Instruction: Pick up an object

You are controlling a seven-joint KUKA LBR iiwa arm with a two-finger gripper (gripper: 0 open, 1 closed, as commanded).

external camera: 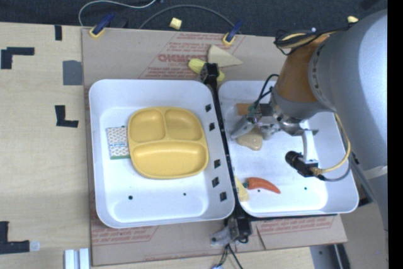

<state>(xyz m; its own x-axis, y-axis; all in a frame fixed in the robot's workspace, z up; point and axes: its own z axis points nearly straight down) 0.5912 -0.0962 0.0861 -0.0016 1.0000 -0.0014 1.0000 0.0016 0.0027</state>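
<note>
Where the fingers (252,125) reach, a beige lump (252,142) lies just beneath.

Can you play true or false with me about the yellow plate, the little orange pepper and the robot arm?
1. The yellow plate sits in the left bin. True.
2. The orange pepper lies on the yellow plate. False: it lies in the right bin.
3. The gripper is over the right bin. True.
4. The plate has one big compartment. False: it has three.
5. A small patterned sponge lies beside the plate. True.
</note>
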